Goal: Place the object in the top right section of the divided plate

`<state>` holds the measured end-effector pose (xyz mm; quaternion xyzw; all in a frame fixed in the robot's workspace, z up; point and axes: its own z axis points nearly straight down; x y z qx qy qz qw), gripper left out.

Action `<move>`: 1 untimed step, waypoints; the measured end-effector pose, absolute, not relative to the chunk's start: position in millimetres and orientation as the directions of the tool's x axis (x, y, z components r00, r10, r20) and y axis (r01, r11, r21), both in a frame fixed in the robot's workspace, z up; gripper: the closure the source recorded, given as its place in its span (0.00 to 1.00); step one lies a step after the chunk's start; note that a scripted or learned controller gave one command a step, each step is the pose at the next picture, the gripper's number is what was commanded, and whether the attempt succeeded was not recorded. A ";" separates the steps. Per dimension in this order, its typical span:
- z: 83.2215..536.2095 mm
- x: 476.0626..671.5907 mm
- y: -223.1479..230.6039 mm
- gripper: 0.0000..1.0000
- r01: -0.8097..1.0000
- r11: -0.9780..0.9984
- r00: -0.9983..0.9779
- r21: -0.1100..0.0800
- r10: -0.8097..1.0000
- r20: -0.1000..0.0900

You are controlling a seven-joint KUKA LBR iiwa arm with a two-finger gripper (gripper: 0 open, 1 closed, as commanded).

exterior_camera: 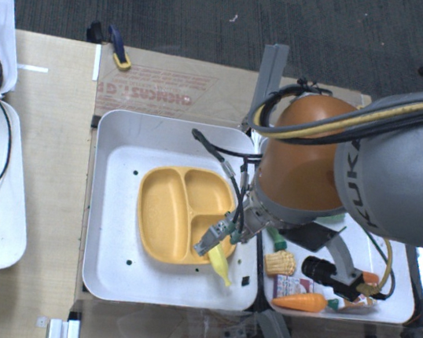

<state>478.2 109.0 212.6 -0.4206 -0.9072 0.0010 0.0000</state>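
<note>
A yellow divided plate [169, 213] lies in the left white bin [103, 250], with one long section on its left and two smaller ones on its right. My gripper [213, 242] hangs over the plate's lower right corner, below the orange wrist. A small yellow object [222, 268], long and pointed, sits right against the gripper's tip, across the plate's rim and the bin floor. The wrist hides where the two meet, so whether the object is held is unclear.
The right bin [403, 307] holds a corn cob [280, 261], a carrot [300, 301], a red box [294, 285] and a green piece [277, 239]. The arm covers most of that bin. A cardboard sheet [169, 86] lies behind the bins.
</note>
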 end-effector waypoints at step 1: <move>91.3 477.4 112.5 0.00 0.725 0.689 -0.689 -0.001 0.725 0.000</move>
